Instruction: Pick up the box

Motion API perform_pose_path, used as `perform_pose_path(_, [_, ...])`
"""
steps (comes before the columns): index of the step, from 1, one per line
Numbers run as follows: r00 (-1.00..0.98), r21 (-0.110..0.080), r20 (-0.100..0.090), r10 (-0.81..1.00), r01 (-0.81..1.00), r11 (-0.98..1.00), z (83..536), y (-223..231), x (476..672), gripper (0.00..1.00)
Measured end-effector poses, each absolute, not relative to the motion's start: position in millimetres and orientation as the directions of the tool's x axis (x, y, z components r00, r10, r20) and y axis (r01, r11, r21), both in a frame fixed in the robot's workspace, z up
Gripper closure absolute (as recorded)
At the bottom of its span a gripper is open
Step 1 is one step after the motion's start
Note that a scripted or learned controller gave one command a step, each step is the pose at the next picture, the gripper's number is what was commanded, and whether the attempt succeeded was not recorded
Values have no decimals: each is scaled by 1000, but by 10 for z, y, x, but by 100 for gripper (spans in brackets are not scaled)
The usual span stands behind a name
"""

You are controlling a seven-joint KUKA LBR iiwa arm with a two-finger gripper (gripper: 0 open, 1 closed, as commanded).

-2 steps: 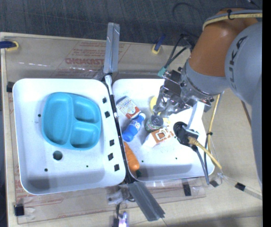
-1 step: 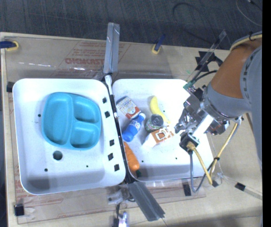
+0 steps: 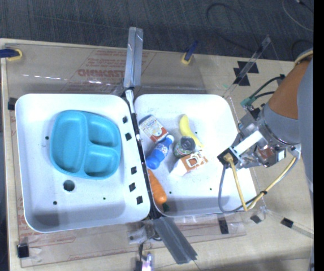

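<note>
Gripper (image 3: pixel 263 151) just outside the right bin (image 3: pixel 221 103), box (image 3: pixel 191 163) well apart inside it

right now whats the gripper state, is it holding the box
Gripper: open or closed cannot be told; it hangs by the right bin, at its right rim, apart from the orange-and-white box.

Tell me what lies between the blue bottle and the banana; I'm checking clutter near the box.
In the camera view, a small dark round can lies between the blue bottle and the banana, close to its lower end.
</note>
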State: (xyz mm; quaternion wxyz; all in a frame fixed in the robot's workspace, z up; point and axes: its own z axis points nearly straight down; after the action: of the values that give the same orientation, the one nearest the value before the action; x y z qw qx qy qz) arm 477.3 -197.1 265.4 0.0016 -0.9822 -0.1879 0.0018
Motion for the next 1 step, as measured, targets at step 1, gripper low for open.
perform_pose_path(1, [978,-3,-5,208,208,-978,2813,-2101,4765,100])
